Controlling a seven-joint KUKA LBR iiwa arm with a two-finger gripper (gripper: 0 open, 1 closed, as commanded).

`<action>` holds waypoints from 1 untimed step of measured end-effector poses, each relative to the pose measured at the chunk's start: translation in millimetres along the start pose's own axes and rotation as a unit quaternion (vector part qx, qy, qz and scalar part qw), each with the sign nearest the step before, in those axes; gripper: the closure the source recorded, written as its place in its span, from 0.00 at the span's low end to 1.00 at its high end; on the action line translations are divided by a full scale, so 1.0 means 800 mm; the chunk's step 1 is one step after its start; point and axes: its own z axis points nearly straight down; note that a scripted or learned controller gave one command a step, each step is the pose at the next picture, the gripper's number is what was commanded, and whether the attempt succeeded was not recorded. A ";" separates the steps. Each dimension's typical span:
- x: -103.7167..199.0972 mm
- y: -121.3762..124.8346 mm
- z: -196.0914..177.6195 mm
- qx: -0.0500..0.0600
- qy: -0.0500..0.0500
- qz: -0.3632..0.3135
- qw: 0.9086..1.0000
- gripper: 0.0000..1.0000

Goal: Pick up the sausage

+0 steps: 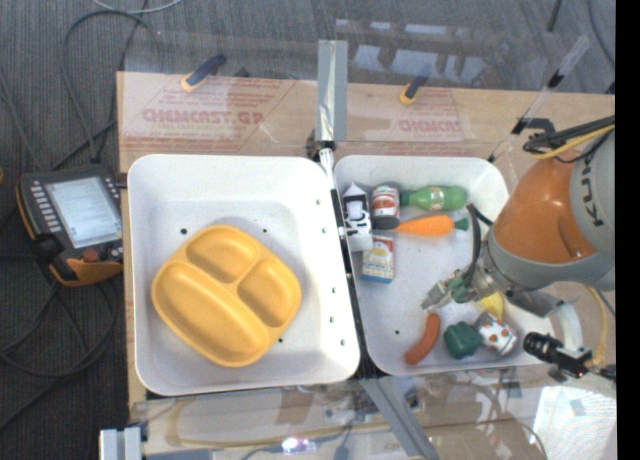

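Note:
The sausage (423, 338), a small reddish-orange link, lies tilted near the front edge of the right bin (400, 173). My gripper (447, 294) hangs low over that bin, a little above and to the right of the sausage's upper end and apart from it. The grey arm with its orange band (545, 223) covers the bin's right side.
A green toy (462, 340), a small can (497, 336) and a yellow piece (492, 304) crowd close to the right of the sausage. A carrot (432, 228), green bottle (435, 198), red can (385, 206), carton (355, 210) and small box (378, 258) sit further back. A yellow divided plate (225, 293) lies in the left bin (150, 208).

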 end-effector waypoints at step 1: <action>0.000 0.000 0.000 0.000 0.000 0.000 1.000 0.00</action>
